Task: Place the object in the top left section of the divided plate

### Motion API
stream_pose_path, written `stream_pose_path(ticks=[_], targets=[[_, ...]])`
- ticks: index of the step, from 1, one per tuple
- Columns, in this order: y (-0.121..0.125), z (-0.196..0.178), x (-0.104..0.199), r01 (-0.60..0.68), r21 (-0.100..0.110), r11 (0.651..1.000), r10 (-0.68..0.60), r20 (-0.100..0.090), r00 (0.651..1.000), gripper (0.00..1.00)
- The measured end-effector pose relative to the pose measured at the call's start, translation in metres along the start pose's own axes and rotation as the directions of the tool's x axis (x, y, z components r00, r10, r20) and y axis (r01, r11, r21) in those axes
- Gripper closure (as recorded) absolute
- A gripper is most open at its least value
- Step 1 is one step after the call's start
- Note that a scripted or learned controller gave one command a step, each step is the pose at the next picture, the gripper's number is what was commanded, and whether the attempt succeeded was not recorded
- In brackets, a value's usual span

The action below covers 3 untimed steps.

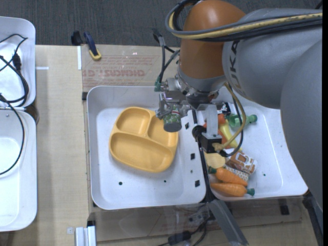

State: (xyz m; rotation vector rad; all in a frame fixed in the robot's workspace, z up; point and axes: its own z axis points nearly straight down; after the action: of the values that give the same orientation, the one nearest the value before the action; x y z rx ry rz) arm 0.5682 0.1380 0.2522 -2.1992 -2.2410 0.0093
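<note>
Yellow plastic makes up the divided plate (142, 145), which lies in the left bin (102, 152) of the pair, tilted so its two small sections sit toward the back and its long section toward the front. The gripper (171, 121) hangs over the plate's right rear section, just at the rim, with a small dark greenish object (172, 122) at its tip (whether the fingers are clamped on it or merely above it cannot be told from this slant). The orange band (207, 45) and grey arm (277, 55) loom over the divider between the bins and hide much of the right bin (271, 152). In that right bin lie two carrots (229, 183) near the front, a small brown-and-white packet (242, 163) just behind them, and a cluster of red, green and yellow toy foods (231, 127) crowded against the gripper's body. A cardboard sheet (120, 70) lies behind the bins, with a blue-and-yellow clamp (91, 46) at its far edge.
</note>
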Motion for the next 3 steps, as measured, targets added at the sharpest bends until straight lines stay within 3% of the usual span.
stream_pose_path(ticks=[1, 2, 3], targets=[[0.023, 0.01, 0.011, -0.015, -0.001, 1.0, 0.015, 0.0, 1.0, 1.0], [0.042, 0.123, 0.06, 0.141, -0.002, 0.99, -0.141, 0.0, 0.99, 1.0], [-0.026, 0.078, 0.032, 0.164, -0.002, 0.986, -0.164, -0.001, 0.986, 1.0]])
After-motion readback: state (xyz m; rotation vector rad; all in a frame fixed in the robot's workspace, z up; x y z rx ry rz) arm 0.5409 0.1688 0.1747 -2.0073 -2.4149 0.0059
